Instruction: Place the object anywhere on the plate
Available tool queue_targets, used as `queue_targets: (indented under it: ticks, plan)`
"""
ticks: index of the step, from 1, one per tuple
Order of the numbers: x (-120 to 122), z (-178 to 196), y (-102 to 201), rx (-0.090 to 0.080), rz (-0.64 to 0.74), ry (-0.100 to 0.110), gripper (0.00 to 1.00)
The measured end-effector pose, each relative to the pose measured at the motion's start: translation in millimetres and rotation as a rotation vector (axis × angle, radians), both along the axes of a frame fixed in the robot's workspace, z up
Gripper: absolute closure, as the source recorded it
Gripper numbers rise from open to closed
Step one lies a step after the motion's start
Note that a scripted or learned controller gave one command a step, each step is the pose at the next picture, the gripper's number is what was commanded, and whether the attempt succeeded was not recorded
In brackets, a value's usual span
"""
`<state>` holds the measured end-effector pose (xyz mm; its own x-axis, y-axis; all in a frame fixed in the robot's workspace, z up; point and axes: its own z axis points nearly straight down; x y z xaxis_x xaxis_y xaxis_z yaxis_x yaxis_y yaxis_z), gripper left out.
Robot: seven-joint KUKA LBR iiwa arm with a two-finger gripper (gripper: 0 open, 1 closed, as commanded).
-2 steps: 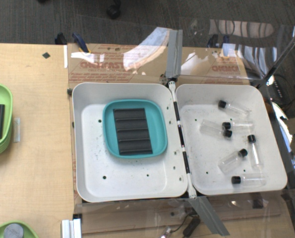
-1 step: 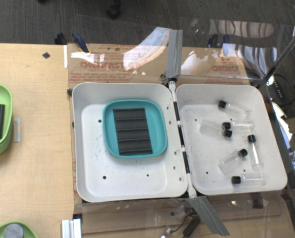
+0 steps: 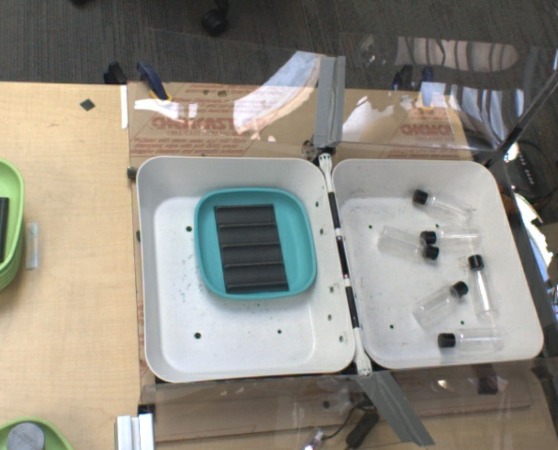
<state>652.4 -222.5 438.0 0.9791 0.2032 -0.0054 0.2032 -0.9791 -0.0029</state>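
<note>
A teal square plate point(image 3: 302, 251) lies in the left bin point(image 3: 166, 279), with a dark ribbed block point(image 3: 250, 246) resting on its middle. In the right bin point(image 3: 372, 317) lie several clear plastic vials with black caps: one near the top point(image 3: 436, 203), two around the middle point(image 3: 412, 243), one at the right point(image 3: 479, 279), one lower down point(image 3: 441, 302) and one near the bottom edge point(image 3: 468, 340).
A green dish point(image 3: 7, 251) holding a dark block sits at the bench's left edge. A green round object point(image 3: 21, 436) peeks in at the bottom left. Clear plastic sheeting point(image 3: 260, 101) lies behind the bins.
</note>
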Motion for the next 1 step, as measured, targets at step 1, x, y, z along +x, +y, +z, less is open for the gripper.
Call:
queue_targets:
  ticks: [1]
  plan:
    - [1.1,0.4,0.2,0.0,0.002,-0.001,0.0]
